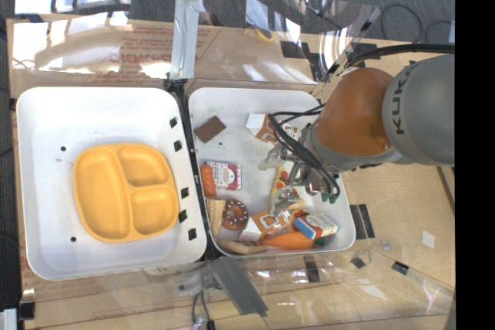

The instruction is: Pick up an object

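At the near edge of the right bin [340, 222] lie a carrot [288, 241], a small box [315, 226] and a chocolate donut [234, 215]. Just behind them the gripper [288, 180] is low over the pile, above a yellow packet [281, 183]; if it is released or clenched I cannot tell. The grey arm [421, 110] reaches in from the right, its orange band [352, 116] above the wrist. Farther lies a brown square [209, 128]. The left bin [46, 120] holds a yellow tray [124, 191]

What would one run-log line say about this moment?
arm: over right bin | tool: low among toy food | yellow tray: left bin | grasp: unconfirmed
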`<action>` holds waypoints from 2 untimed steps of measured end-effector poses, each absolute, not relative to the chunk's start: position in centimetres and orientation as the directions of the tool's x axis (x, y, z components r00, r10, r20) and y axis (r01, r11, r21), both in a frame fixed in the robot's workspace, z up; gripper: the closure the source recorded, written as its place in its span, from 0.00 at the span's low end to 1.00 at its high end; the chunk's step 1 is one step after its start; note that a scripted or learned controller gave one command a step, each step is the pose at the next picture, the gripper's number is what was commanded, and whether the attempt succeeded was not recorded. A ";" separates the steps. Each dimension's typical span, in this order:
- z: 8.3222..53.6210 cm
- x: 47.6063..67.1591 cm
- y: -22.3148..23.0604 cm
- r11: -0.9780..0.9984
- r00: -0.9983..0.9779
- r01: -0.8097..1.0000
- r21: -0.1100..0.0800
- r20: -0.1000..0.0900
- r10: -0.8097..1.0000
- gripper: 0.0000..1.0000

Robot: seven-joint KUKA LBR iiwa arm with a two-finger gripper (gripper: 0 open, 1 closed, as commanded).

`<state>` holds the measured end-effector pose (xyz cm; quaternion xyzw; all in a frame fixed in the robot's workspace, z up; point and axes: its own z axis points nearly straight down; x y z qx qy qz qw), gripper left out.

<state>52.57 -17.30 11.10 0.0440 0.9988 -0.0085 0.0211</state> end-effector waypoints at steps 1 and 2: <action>11.0 54.1 -18.0 0.986 -0.985 0.168 0.001 -0.036 0.168 0.00; 10.0 53.0 -20.7 0.993 -0.993 0.117 -0.001 -0.023 0.116 0.00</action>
